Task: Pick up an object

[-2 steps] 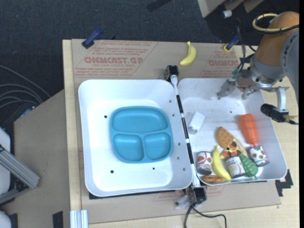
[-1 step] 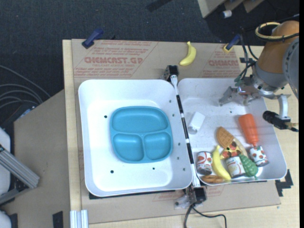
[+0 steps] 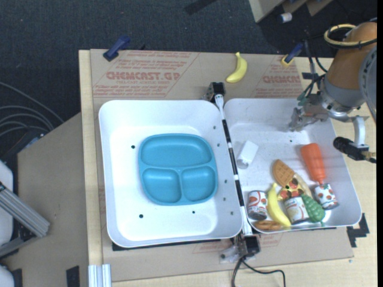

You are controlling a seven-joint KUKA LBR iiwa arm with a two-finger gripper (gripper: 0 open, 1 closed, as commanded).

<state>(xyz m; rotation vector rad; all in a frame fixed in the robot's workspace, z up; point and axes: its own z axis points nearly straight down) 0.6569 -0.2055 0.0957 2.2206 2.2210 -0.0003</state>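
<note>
A dark carpeted floor surrounds a brown board-topped bench (image 3: 179,70) bearing two shallow white bins side by side. In the camera view, the left bin (image 3: 119,124) holds a blue divided tray (image 3: 177,167), lying flat in its middle. The right bin (image 3: 263,115) carries the loose items, crowded toward its near corner: a carrot (image 3: 313,161), a banana (image 3: 275,204), small cans (image 3: 257,204) and a white block (image 3: 247,152) lying apart near the divider. Another banana (image 3: 237,69) rests outside the bins on the board. The gripper (image 3: 297,119) hangs over the bin's bare far part, apart from every item, with nothing in it; whether its fingers are open or closed I cannot tell. The carrot looks like the nearest candidate.
</note>
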